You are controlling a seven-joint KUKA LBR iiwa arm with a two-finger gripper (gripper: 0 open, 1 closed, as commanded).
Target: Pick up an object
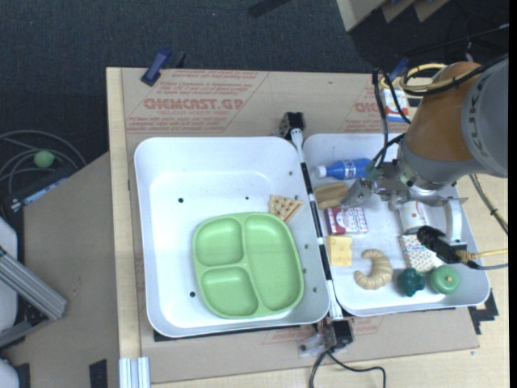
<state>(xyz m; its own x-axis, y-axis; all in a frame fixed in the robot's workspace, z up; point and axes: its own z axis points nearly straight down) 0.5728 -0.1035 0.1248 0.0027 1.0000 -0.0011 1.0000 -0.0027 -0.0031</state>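
Arm wrist with its orange band (pixel 443 107) sits highest, nearest the camera, coming in from the right over the right bin (pixel 478 293). Gripper (pixel 380 186) hangs below it at that bin's upper middle, but its fingertips are buried in grey hardware, so how far apart they stand cannot be told, and nothing is visibly caught between them. Candidate things all lie in the right bin: blue-capped bottle (pixel 342 169) at the top left, tan block (pixel 330 194) just below it, red-and-white packet (pixel 348 219) under that, yellow cheese-like square (pixel 340 250), croissant (pixel 375 268) near the front, teal knob-shaped toy (pixel 409 280) and green round toy (pixel 445 279) at the front right, patterned packet (pixel 418 251) behind them. Left bin (pixel 153 217) has a green divided plate (pixel 245 263) and a waffle-like cracker (pixel 284 207) touching the plate's far rim. Judgement: gripper looks closest to the tan block and red-and-white packet, so that is the likely target. To do it well: centre over one item, not the seam between neighbours, come straight down, and close across the narrow side. Clutter is tight here, so a double grab or pushing the bottle is the risk.
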